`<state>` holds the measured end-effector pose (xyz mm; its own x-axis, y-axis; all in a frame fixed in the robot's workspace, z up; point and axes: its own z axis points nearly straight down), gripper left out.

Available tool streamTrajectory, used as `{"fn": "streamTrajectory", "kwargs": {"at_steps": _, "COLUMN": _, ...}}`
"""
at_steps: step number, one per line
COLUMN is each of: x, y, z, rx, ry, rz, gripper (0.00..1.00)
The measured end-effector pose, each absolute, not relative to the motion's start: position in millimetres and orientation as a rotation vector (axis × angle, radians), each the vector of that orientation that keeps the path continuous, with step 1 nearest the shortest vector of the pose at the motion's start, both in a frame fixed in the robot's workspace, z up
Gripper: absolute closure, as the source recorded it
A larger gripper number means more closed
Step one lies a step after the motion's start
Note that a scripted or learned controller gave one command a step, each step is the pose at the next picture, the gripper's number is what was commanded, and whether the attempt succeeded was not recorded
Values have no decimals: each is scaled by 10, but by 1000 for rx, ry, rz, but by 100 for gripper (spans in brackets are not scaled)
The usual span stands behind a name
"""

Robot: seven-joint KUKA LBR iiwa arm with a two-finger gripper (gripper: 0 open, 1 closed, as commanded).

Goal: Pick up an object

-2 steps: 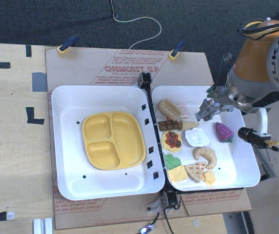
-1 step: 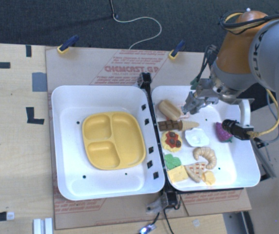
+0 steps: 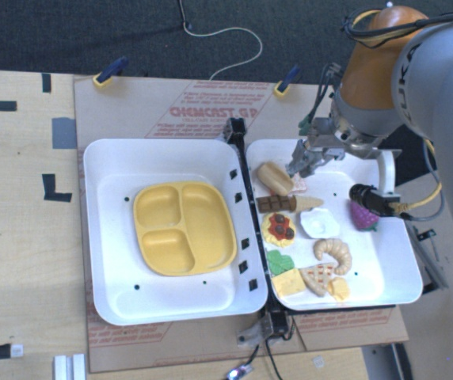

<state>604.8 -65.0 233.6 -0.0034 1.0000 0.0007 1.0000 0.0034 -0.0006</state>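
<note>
- Gripper [image 3: 306, 163] hangs over the right bin's [image 3: 401, 279] upper part, grip state impossible to tell
- Bread roll [image 3: 274, 178] lies just left of it, long axis slanting toward lower right

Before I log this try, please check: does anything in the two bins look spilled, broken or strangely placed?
Nothing stands out. The yellow divided plastic plate lies flat in the left white bin; the toy foods lie loosely clustered in the right white bin.

Even, bright overhead light; the white bins [image 3: 100, 212] glare slightly, shadows stay soft, and focus is mildly soft throughout.
</note>
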Motion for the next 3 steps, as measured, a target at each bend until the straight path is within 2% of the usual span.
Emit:
{"fn": "streamTrajectory", "kwargs": {"at_steps": 2, "x": 6031, "y": -703, "z": 2151, "rx": -2221, "ry": -2221, "rz": 4, "gripper": 100}}
{"fn": "streamTrajectory", "kwargs": {"at_steps": 3, "x": 6051, "y": -654, "z": 2349, "rx": -2219, "ry": -2224, "rz": -1, "gripper": 100}}
